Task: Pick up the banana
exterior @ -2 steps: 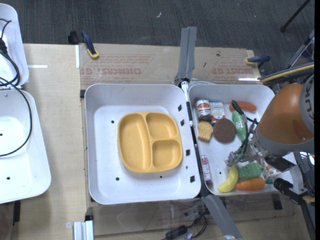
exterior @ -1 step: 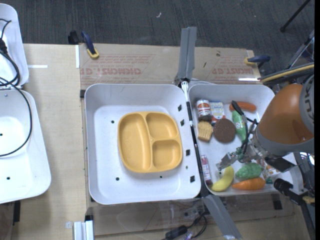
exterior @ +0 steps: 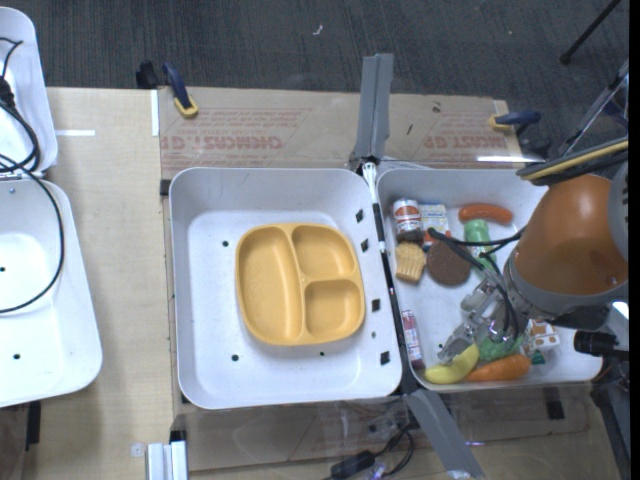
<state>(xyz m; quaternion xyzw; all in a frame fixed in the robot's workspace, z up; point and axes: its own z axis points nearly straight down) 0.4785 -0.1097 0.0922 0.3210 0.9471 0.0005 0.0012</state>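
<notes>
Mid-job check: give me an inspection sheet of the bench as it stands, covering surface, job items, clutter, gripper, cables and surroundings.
Surface: left bin holds a yellow divided tray; right bin holds the toys.
Job's things: banana lies at the right bin's near edge, beside a carrot.
Clutter: sausage, small can, brown round piece, waffle-like piece, green item, small carton.
Grippers: gripper is low over the banana's upper end; fingers cannot be judged.
Cables: black cable crosses the right bin; black cable loops over the white object at left.
Surroundings: clamps on the bench's far edge; dark floor beyond.
</notes>
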